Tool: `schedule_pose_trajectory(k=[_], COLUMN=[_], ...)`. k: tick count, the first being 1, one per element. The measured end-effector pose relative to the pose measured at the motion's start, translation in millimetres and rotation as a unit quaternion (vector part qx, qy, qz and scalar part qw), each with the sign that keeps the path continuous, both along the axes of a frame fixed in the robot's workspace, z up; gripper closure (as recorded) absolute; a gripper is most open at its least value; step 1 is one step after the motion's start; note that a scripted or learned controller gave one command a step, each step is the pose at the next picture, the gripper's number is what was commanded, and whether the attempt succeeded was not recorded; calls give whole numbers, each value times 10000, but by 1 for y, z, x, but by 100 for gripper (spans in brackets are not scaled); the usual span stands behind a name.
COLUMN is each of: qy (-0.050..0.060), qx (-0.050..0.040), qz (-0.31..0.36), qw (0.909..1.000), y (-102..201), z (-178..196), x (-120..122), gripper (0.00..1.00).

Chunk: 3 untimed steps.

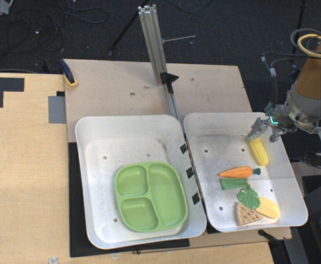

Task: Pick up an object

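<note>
My gripper [265,131] hangs over the far right part of the right bin [215,136], fingers spread apart with nothing between them. Just below it lies a yellow corn cob [259,150]. Further toward the front lie an orange carrot [238,172], a dark green piece [234,183], a green leafy toy [248,197], a yellow wedge [267,207] and a waffle-patterned piece [248,216].
The left bin [94,147] holds a light green divided tray [149,197]. A metal post [153,43] rises behind the bins, with a black clamp at its base. The arm's orange band [309,76] is at the right edge.
</note>
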<state>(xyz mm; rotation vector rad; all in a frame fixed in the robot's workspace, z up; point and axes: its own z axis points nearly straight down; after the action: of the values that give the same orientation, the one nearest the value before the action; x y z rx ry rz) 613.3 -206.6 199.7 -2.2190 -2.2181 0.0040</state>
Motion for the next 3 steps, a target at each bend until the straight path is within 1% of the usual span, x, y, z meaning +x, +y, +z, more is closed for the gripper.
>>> schedule_pose_trajectory(k=[1,2,3], qy=[-20,9,-55], qx=[-5,1,22], qz=[2,22,32], qw=[10000,10000,10000], y=[0,-1,3], z=[2,-53,-99], x=[1,10,15], gripper=[0,0,0])
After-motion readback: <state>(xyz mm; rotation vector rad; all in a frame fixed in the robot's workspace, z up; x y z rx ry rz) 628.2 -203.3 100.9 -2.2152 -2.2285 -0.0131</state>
